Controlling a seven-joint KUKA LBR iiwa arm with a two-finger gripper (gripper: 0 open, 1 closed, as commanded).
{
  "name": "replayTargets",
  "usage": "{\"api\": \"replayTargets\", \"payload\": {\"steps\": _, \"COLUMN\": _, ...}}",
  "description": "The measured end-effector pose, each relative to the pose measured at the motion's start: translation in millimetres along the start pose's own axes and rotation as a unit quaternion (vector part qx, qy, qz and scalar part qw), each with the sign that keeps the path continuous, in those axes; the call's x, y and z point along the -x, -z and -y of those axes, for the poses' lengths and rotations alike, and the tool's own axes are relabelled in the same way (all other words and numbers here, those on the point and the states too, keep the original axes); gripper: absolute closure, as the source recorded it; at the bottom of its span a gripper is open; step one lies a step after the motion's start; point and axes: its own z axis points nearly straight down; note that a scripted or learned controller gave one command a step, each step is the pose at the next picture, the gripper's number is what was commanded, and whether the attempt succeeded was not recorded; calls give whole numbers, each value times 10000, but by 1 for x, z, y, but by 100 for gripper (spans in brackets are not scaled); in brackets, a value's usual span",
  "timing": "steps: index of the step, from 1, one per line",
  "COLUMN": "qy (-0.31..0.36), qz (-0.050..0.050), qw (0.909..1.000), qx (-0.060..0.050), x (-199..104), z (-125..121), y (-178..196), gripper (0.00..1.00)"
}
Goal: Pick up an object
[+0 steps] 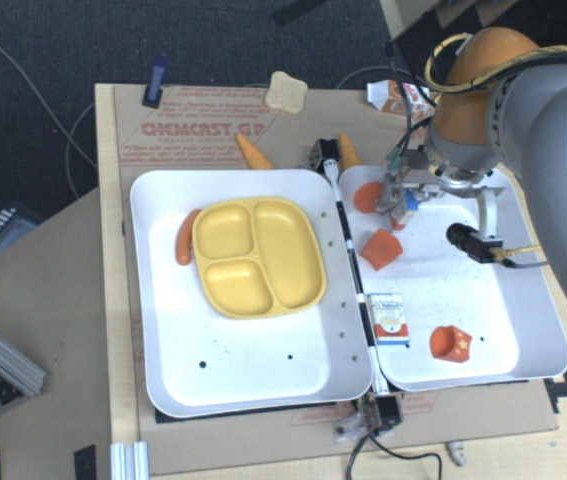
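Camera view: board [203,126] reads "CHEMCAST"; small carton [389,319] label illegible.

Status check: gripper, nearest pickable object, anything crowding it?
Gripper low over right bin, far left corner. Round orange piece beside it, orange block just nearer the camera. Nothing seen held. Bin wall close.

We see the KUKA arm [548,118] coming in from the right of the view, its big grey link filling the upper-right corner. The orange band [478,73] sits above the wrist, w/ a yellow cable looped round it. Below the band the wrist [455,163] points down and slightly left. The gripper [399,206] hangs at its end, low over the back-left part of the right-hand bin. Fingers are too small and dark for us to read, so their spacing is unclear.
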Motion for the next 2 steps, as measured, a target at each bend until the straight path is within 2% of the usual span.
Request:
{"api": "replayTargets", "payload": {"steps": 1, "qy": 1, "qz": -13, "qw": 10000, "qx": -5, "x": -46, "z": 68, "y": 91, "gripper": 100}}
{"api": "replayTargets", "payload": {"steps": 2, "qy": 5, "qz": -15, "qw": 10000, "qx": -5, "x": -98, "z": 92, "y": 131, "gripper": 100}}
